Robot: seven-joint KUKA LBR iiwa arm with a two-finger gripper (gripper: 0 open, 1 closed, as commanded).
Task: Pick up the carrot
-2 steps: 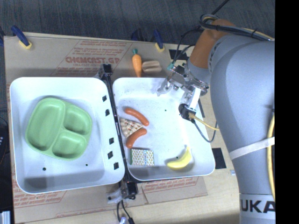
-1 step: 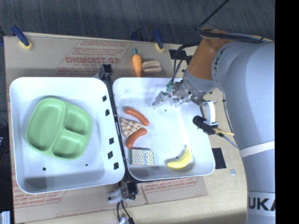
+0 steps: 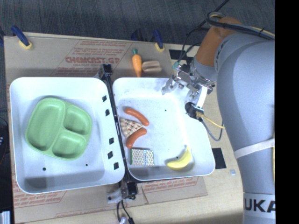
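one carrot (image 3: 136, 63) lies outside, behind the right bin (image 3: 159, 90); inside it: two sausages (image 3: 136, 116), one banana (image 3: 180, 159). gripper (image 3: 169, 86) state unclear.

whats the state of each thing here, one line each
carrot: lying on the bench behind the bins, outside both, not held
bun: on the bench, right beside the carrot
gripper: over the right bin's back rim, nothing between its fingers
sausages: two, lying in the right bin
banana: lying in the right bin's front corner
green plate: flat in the left bin, nothing on it
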